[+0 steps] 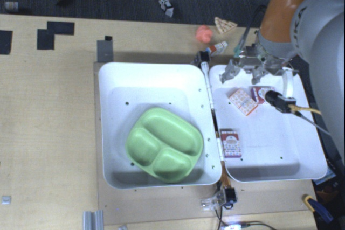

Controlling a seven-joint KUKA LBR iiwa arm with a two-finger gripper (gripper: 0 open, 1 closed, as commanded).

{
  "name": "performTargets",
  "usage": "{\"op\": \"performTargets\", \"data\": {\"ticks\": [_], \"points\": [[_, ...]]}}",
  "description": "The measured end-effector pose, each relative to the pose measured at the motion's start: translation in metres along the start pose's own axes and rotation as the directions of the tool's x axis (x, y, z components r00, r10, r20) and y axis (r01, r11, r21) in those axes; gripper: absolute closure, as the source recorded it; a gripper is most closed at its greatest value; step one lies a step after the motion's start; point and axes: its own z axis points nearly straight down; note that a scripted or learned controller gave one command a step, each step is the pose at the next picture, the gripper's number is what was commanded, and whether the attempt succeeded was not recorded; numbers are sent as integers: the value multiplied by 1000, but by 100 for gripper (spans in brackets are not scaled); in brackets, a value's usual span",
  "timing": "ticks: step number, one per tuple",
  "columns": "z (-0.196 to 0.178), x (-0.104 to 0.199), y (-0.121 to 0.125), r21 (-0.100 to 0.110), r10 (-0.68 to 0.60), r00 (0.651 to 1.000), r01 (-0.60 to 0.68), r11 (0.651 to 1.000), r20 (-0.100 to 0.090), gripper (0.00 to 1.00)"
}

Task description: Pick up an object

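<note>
Gripper hovers at 12 o'clock of the right bin, jaws spread, nothing between them. Nearest pick: patterned card just below at 6 o'clock. Risk: card lies flat, so fingers may skid off without a grip.

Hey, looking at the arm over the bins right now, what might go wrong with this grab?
1. The gripper hangs at the back of the right bin, apparently just short of the checkered card, so it may close on nothing.
2. The card and the red packet lie flat, so the fingers may slide over them.
</note>
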Motion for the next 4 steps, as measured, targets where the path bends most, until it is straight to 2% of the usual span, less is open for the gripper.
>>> {"op": "performTargets", "data": {"ticks": [1,2,3,4], "points": [[16,-39,-88,3,3,1000,-3,1000,0,0],[98,-55,-48,-2,2,1000,-2,1000,1,0],[86,-55,-46,-8,-2,1000,2,1000,2,100],[19,-155,21,-5,3,1000,-3,1000,4,100]]}}
